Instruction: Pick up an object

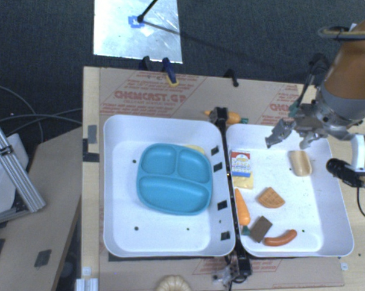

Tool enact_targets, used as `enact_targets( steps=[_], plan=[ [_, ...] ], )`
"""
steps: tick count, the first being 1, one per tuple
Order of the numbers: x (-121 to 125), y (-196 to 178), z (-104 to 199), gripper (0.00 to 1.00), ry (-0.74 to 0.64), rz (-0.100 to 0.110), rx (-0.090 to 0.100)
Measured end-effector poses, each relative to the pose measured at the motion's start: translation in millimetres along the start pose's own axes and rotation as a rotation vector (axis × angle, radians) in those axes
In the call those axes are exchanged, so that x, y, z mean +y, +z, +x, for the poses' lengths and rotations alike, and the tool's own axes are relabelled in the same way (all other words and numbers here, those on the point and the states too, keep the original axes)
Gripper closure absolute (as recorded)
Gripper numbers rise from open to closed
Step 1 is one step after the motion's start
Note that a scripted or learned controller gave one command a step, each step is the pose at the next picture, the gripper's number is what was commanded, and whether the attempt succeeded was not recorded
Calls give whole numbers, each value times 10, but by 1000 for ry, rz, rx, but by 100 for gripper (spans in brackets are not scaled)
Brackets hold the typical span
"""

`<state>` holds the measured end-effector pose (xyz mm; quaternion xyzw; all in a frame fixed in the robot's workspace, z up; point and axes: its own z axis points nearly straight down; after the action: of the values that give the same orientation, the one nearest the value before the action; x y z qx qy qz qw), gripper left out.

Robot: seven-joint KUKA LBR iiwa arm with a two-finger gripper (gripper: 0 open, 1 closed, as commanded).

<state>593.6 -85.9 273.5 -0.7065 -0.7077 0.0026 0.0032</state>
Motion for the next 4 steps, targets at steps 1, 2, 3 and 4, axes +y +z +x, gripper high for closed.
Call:
enact_targets(
  steps=[1, 2, 3, 4],
  plan=[
    [17, -53, 1, 0, -2, -10, -1],
    [40, 433, 100, 0, -4, -6, 0],
    [37, 850, 113, 0, 0, -6, -1],
    [14, 1393, 13, 0, 1, -5, -1]
  ],
)
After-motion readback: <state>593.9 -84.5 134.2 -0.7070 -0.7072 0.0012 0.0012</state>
